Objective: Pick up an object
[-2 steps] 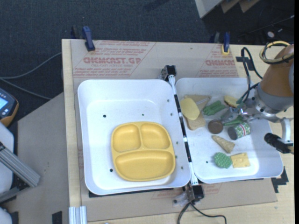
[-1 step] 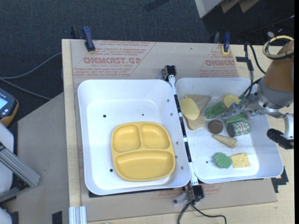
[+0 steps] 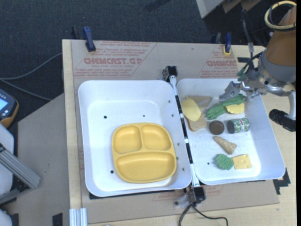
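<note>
Hovering low at the right bin's (image 3: pixel 270 147) far edge, the gripper (image 3: pixel 233 91) sits directly over a green pepper-like toy (image 3: pixel 221 108) beside a yellow piece (image 3: pixel 234 108), presumably positioned for grasping; finger state cannot be told.

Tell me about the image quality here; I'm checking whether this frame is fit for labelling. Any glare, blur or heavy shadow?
Camera view: lighting is even and soft, the white bins bright but not blown out; the yellow tray casts only a faint shadow; the small food items are slightly soft, the can label unreadable; the tool reads slightly blurred against the clutter, so its outline is hard to trace.
</note>
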Robot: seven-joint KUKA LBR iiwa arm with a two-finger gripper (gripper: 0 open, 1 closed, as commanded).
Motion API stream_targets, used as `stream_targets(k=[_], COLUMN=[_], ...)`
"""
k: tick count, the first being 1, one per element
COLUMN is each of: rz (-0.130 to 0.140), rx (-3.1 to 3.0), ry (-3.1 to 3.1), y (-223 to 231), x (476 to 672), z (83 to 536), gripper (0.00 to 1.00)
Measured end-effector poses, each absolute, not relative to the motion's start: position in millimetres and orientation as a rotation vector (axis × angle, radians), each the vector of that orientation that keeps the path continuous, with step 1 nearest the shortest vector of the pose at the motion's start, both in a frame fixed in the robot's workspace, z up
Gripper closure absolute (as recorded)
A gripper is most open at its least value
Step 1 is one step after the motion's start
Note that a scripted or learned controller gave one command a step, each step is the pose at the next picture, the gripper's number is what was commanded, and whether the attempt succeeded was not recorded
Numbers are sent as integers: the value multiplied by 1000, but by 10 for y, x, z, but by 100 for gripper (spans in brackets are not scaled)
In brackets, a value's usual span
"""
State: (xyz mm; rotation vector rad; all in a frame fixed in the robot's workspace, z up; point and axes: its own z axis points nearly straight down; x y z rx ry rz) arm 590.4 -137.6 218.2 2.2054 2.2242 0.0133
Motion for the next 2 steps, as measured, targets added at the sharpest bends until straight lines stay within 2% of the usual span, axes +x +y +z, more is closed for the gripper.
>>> stream_targets(k=[1, 2], rz=[2, -3], rx=[2217, 2220], ry=[2231, 2230], y=[-788, -143], x=[5604, 5298], z=[2325, 2220], gripper=[100, 100])
